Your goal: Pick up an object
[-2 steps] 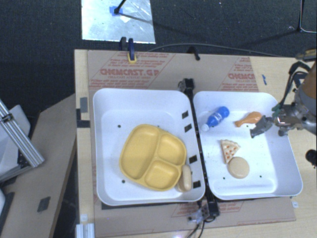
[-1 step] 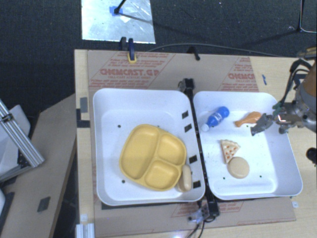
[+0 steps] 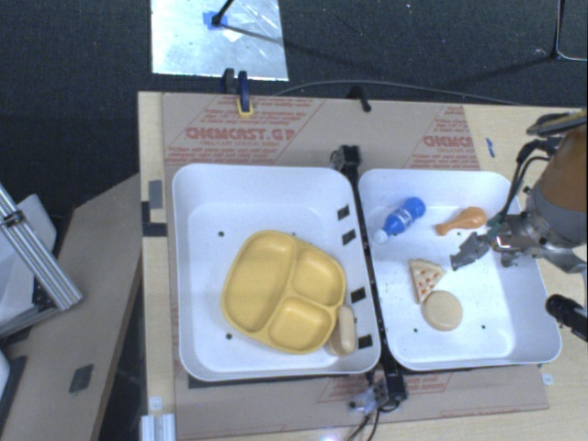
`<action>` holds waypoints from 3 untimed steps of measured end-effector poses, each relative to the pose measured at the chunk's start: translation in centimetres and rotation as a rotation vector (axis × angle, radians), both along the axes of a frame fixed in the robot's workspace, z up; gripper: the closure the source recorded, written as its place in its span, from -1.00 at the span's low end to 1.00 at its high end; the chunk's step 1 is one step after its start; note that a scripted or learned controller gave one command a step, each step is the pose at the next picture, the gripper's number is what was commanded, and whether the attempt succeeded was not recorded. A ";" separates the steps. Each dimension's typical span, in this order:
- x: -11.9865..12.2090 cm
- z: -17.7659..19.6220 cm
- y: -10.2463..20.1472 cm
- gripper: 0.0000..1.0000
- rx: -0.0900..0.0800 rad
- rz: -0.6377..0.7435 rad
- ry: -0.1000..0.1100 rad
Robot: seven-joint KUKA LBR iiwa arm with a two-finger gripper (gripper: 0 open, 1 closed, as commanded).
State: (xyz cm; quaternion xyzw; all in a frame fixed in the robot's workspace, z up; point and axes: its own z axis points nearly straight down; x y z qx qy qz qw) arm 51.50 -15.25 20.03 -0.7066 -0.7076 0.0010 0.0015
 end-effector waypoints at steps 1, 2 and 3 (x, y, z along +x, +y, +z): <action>-0.1 -6.3 -0.1 -1.00 0.001 0.000 0.001; 0.2 -11.0 0.0 -1.00 0.004 0.001 -0.007; 0.4 -9.7 0.1 1.00 0.004 0.003 -0.014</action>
